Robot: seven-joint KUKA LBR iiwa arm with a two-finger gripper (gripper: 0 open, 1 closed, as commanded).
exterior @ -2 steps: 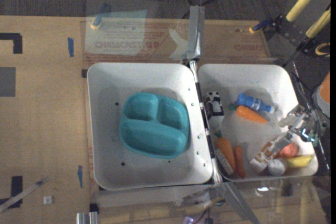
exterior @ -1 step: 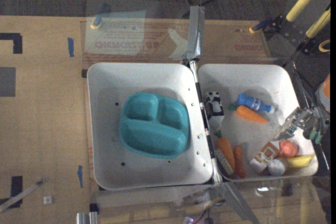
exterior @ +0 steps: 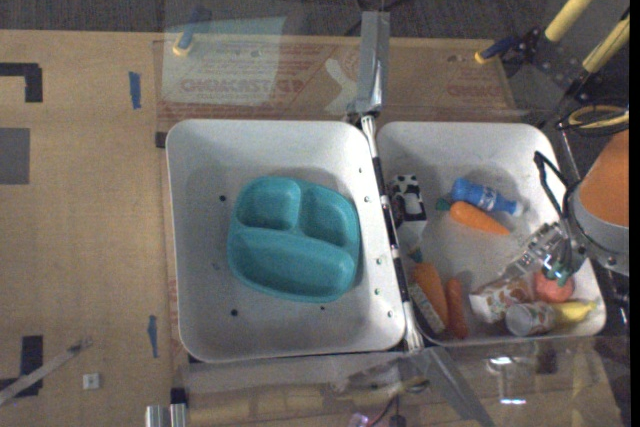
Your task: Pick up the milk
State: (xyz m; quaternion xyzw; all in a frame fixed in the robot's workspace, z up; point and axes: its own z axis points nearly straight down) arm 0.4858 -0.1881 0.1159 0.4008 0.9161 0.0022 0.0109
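Looking for the milk first, I take it to be the small black-and-white cow-patterned carton [exterior: 407, 198], a boxy little thing standing against the left wall of the right bin [exterior: 470, 137], just beside the divider between the two bins. Nothing touches it, so by my reading the pick has not begun in any real sense: the carton sits untouched and the whole grasp and lift are left to do. The gripper [exterior: 545, 255] hangs low over the far right side of that same bin, well apart from the carton, its metallic parts glinting above a pile of toy food; I cannot tell how the jaws stand, since they blur into the clutter beneath. Between carton and gripper lie a blue bottle [exterior: 484, 196] with a glossy plastic look and a smooth orange carrot [exterior: 478, 218], tapered to a point. Near the bin's front edge are two more elongated orange pieces [exterior: 443, 295], rounded like carrots or sausages, a pale crinkled packet [exterior: 504, 297] and a small yellow banana [exterior: 574, 312]. The left bin [exterior: 200, 315] holds a teal divided plate [exterior: 293, 238], matte moulded plastic with three compartments and soft rounded corners. Both bins are shallow, white and smooth-walled, resting on a desk [exterior: 80, 245] faced with tan cardboard marked by blue and black tape.
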